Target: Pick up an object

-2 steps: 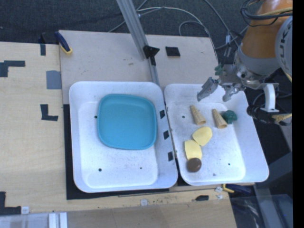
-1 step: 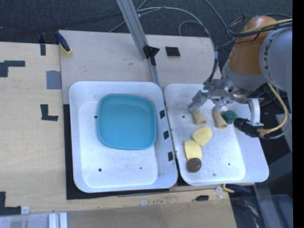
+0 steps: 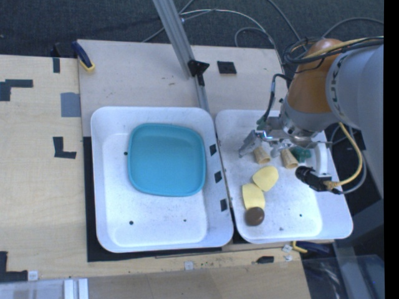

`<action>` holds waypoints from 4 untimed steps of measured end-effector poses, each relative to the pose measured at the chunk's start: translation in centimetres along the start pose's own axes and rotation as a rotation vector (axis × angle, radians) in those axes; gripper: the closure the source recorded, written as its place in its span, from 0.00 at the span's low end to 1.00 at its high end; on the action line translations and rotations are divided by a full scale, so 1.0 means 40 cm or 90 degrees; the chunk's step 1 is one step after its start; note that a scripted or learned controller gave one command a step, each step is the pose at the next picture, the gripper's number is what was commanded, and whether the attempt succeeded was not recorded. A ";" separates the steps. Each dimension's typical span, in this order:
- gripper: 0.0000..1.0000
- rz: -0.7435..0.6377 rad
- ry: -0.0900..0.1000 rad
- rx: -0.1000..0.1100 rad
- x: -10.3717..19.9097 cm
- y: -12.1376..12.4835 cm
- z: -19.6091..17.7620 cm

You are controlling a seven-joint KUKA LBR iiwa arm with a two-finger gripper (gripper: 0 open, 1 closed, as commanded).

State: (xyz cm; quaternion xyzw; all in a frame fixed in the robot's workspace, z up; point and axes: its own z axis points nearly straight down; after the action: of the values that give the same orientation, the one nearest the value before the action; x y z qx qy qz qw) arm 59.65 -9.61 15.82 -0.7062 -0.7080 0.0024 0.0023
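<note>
Jaws apart, tan fingertips (image 3: 262, 155) splayed w/ nothing between them; two-finger gripper (image 3: 275, 156) low over right shallow white bin (image 3: 330, 226), near its back-centre. Grey arm w/ orange band (image 3: 312, 86) reaching in from right, cables looped behind. Just below gripper, apart from tips: pale yellow rounded piece (image 3: 265, 178), then pale yellow blocky piece (image 3: 252, 197) touching it, then small brown round object (image 3: 254, 216) at that block's front end. Small teal item (image 3: 303, 155) beside right fingertip, mostly hidden. Left white bin (image 3: 106, 167) holding light-blue square plastic plate (image 3: 166, 159), flat, roughly centred.
</note>
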 end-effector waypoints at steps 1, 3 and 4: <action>0.00 0.000 0.000 0.001 0.005 -0.027 0.133; 1.00 0.000 0.000 -0.004 0.005 -0.049 -0.017; 1.00 0.000 0.000 -0.005 0.025 -0.057 -0.158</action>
State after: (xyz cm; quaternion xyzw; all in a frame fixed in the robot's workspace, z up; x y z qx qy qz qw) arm 57.43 -8.61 22.14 -0.7063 -0.7080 0.0000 -0.0004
